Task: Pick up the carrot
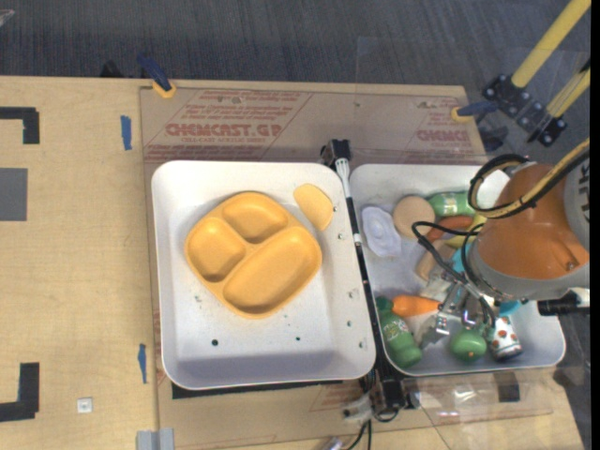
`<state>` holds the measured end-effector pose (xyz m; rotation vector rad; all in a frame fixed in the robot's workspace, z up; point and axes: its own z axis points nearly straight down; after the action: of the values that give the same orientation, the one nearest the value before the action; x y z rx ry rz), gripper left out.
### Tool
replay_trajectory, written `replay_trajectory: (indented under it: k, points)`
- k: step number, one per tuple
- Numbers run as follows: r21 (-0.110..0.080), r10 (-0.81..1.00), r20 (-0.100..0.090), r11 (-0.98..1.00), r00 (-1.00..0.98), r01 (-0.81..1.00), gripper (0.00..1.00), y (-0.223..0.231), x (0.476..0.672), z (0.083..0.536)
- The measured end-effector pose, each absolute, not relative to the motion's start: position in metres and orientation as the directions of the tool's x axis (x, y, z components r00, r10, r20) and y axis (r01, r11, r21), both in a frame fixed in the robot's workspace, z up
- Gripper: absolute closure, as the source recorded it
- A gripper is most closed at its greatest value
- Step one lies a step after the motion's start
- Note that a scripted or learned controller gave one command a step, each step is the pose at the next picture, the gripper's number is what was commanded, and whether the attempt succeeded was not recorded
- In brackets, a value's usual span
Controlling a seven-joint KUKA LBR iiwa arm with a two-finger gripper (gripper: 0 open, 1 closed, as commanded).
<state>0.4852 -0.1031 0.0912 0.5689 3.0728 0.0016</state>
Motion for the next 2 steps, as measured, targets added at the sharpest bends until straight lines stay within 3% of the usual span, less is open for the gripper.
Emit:
replay_trajectory:
  k: [1, 2]
  points:
    - [0.010, 0.657, -0.012, 0.754, -0.754, 0.657, 0.00, -0.105, 0.484, 0.091]
    - [0.006, 0.808, -0.006, 0.589, -0.589, 0.808, 0.00, -0.103, 0.523, 0.090]
